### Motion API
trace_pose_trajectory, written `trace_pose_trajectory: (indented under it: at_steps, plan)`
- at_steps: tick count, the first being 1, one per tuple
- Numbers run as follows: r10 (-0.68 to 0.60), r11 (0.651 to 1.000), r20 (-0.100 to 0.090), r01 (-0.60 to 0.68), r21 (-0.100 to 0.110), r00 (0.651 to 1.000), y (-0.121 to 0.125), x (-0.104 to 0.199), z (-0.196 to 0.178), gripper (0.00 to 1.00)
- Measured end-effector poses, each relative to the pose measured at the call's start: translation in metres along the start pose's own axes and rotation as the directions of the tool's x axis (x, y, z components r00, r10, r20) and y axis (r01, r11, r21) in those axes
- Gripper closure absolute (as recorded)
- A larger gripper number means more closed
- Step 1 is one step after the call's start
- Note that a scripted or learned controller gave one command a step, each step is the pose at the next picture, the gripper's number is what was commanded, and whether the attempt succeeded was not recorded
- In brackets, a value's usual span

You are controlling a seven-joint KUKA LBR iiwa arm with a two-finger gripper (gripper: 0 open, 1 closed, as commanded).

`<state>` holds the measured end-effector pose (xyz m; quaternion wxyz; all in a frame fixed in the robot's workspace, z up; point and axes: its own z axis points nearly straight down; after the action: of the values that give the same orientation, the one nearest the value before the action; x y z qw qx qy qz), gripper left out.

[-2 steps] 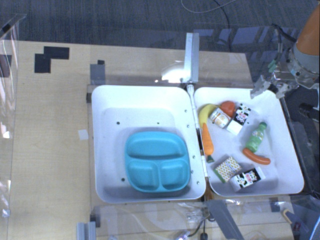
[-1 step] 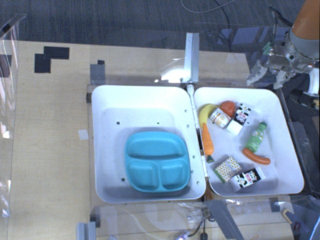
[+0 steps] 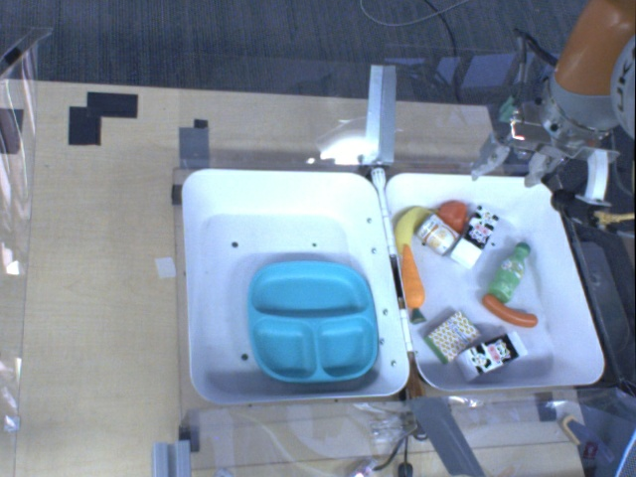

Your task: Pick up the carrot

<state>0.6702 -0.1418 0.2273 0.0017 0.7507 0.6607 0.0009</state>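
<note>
Arm [image 3: 596, 38]: cut off by top and right edges. Banana [image 3: 407, 225]: partly hidden behind small can [image 3: 434, 235]. Carton [image 3: 490, 354] print: too small to read.

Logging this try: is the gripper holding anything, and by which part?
Nothing is held. The gripper hangs open above the right bin's far rim, while the carrot lies by the bin's left wall.

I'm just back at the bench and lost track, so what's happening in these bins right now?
The arm's tool hangs over the back edge of the right bin, and it holds nothing. The carrot it is meant to pick up lies untouched along that bin's left wall, beside a banana. A green bottle, a sausage and small cartons share the bin. The left bin holds a blue tray.
</note>
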Motion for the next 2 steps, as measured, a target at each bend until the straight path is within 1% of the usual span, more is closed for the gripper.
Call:
trace_pose_trajectory:
  at_steps: [1,2]
  plan:
    - [0.019,1.000,0.001,-0.019,-0.003,1.000,-0.033,-0.054,-0.166,0.00]
    - [0.006,1.000,0.000,-0.006,0.001,1.000,-0.045,-0.037,-0.101,0.00]
